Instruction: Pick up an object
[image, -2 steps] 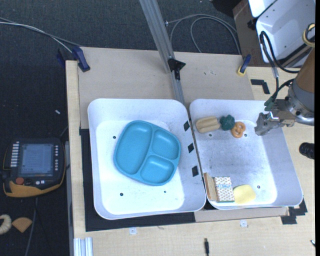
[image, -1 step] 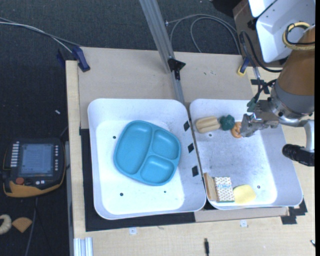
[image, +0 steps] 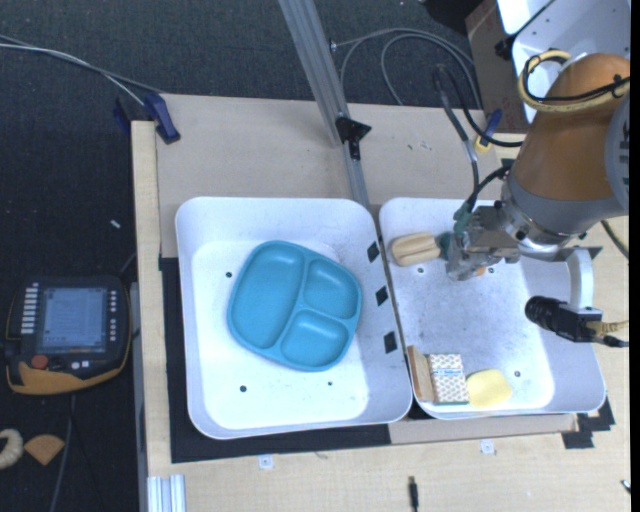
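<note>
From my console I see the gripper (image: 462, 258) low over the right bin (image: 440, 215), near its far-left corner. Just beside it, to the left, lies a tan wooden block (image: 413, 248) — its near end looks to be touching the gripper's tip, but I cannot tell how the pincer stands, so no claim of a hold. At the right bin's front edge sit a small patterned box (image: 445, 378) and a yellow sponge-like piece (image: 489, 388), well apart from the gripper. The left bin (image: 200, 230) carries a blue divided plate (image: 296, 304) with 3 compartments.
</note>
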